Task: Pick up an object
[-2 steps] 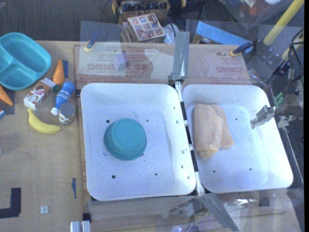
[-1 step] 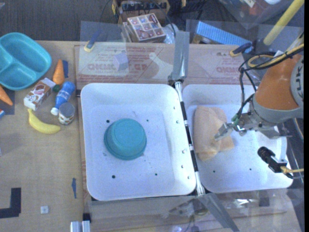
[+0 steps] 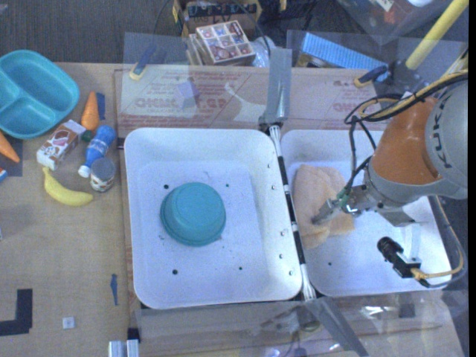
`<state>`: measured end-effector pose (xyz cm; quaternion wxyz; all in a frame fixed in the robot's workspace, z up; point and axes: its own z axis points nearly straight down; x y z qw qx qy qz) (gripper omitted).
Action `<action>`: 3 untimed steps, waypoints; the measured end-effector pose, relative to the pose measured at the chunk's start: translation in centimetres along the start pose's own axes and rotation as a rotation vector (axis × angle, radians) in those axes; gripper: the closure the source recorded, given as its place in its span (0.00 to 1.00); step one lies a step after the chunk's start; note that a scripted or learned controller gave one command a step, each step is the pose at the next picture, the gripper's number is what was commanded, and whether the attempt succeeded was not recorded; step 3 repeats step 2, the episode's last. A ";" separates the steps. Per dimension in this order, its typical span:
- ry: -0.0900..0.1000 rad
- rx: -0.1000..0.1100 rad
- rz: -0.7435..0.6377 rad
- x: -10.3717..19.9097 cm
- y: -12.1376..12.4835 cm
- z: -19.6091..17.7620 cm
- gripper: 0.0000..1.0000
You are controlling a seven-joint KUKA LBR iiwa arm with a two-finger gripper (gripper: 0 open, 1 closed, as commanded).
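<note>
The table carries two white bins side by side. The left bin holds an upturned teal bowl near its middle. In the right bin a tan cloth lies crumpled against the left wall. The grey arm reaches in from the right edge. Its claw sits at the cloth's lower right part, touching it; whether it grips the cloth cannot be told.
</note>
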<state>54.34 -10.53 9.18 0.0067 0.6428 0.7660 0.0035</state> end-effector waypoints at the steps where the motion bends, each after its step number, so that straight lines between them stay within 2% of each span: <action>1: 0.002 -0.005 0.004 0.0 0.1 -1.1 1.00; 2: 0.005 0.013 -0.033 1.1 4.3 -9.3 1.00; 3: 0.005 0.013 -0.033 1.1 4.3 -9.3 1.00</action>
